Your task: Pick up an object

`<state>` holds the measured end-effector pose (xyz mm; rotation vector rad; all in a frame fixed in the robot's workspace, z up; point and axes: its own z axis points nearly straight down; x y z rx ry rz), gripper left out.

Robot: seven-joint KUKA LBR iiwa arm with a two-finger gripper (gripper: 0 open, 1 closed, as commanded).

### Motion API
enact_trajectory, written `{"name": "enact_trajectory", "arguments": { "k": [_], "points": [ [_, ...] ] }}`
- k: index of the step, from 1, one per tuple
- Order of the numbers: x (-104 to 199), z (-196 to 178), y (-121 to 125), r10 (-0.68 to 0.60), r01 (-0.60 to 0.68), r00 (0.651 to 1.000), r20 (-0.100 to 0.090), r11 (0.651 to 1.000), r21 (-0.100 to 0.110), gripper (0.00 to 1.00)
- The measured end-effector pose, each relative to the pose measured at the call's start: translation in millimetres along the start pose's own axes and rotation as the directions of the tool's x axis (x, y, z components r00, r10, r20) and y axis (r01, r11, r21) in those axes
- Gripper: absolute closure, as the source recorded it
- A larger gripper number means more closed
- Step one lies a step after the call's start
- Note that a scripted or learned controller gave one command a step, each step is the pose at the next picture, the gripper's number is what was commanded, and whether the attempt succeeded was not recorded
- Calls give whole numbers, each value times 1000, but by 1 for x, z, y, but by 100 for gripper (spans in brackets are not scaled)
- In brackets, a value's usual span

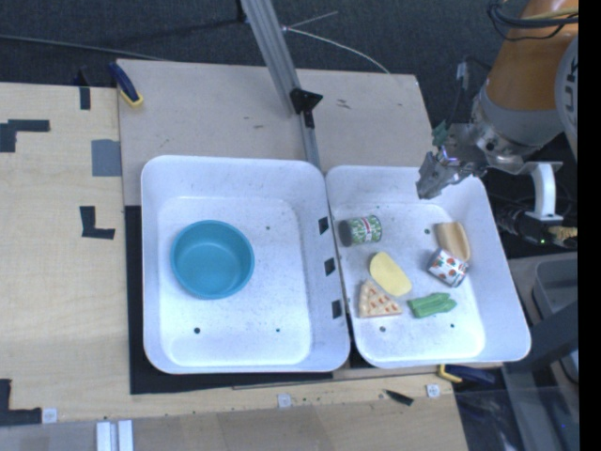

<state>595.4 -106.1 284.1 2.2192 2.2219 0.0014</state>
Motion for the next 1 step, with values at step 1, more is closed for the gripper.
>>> {"name": "enact_trajectory", "arguments": {
  "k": [1],
  "points": [
    [41, 14, -8, -1, 1, 1000, 0, 1000, 4, 100]
  ]
}}
